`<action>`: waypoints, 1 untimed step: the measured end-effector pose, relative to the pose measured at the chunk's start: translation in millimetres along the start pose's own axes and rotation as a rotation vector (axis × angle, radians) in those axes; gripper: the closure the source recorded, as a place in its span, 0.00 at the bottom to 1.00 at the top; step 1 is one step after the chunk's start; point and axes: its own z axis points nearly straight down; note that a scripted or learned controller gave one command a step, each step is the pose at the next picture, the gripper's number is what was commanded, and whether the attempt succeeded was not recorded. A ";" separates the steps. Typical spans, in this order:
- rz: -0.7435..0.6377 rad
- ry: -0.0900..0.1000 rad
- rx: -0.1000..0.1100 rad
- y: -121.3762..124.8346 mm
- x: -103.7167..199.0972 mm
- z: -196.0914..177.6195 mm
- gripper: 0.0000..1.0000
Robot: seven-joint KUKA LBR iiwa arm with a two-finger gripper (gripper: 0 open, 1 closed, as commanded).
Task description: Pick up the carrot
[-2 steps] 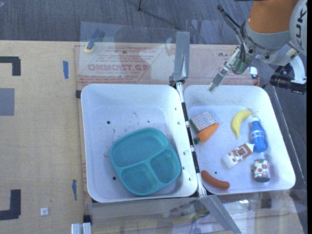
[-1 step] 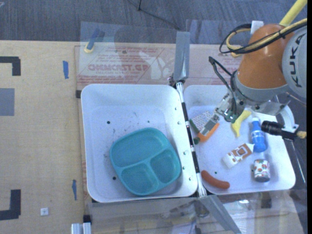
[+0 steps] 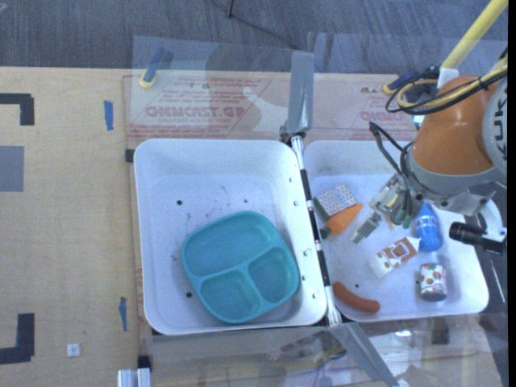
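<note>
Gripper [image 3: 372,220] first: mine hangs over the right bin [image 3: 472,297], fingers pointing down toward seven o'clock, and they look slightly spread with nothing between them, though at this size I would not swear to the gap. The carrot [image 3: 345,218] lies just beside my fingertips, at about nine o'clock from them, on the bin floor close to the divider between the two bins. Its green top points toward the divider and its orange body slants up toward me, so I judge that my fingers need to straddle it across its narrow width, not along its length.

A small checkered packet [image 3: 336,197] sits touching or nearly touching the carrot at its twelve o'clock, which leaves little room on that side; a careless descent could catch the packet instead. At five o'clock from my gripper lie a white carton [image 3: 394,256] and a blue bottle [image 3: 427,230], and farther down a sausage [image 3: 357,298] and a small can [image 3: 431,281], all apart from the carrot.

The left bin [image 3: 161,176] holds a teal divided plate [image 3: 240,266], well away from my work. I judge the pick not yet made.
</note>
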 end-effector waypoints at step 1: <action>-0.106 -0.006 -0.003 15.9 0.3 44.6 0.00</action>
